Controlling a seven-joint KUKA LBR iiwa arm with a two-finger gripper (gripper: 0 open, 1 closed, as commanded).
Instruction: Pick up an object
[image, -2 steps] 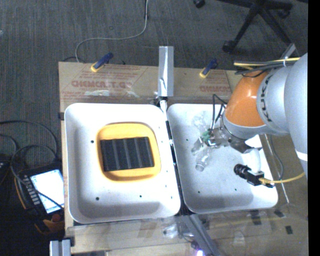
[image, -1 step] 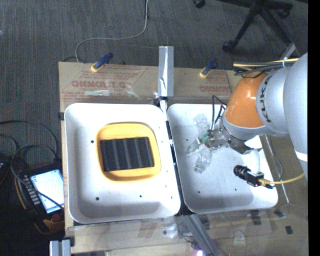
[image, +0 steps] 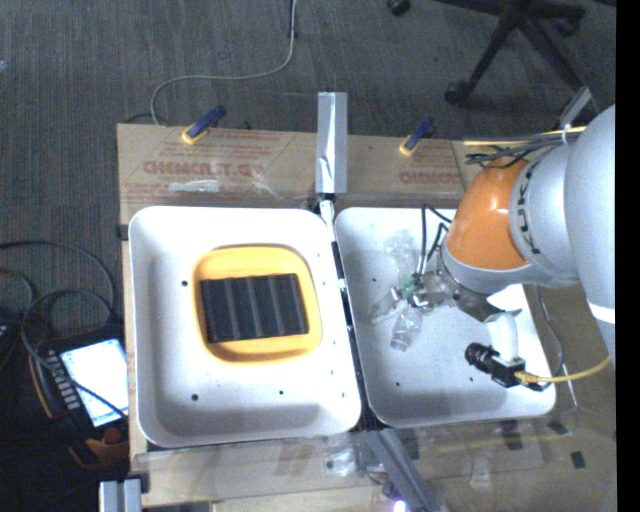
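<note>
**A robotics lab bench, rigged for testing**

This looks like a research lab or test workshop, not a home. A large grey industrial robot arm with an orange band (image: 520, 225) reaches over two shallow white plastic bins (image: 160, 400) set side by side on a brown cardboard sheet (image: 230, 170) held down with blue-and-yellow clamps (image: 203, 124). Loose cables (image: 60, 262) trail over grey carpet (image: 80, 70); a handheld control tablet with a lit screen (image: 85, 385) lies at the left, and the black wheeled base of an office chair (image: 510, 45) stands behind.

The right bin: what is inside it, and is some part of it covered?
The right bin holds crumpled clear plastic pieces. The arm reaches over its upper right part, so whatever lies beneath it is covered.
</note>
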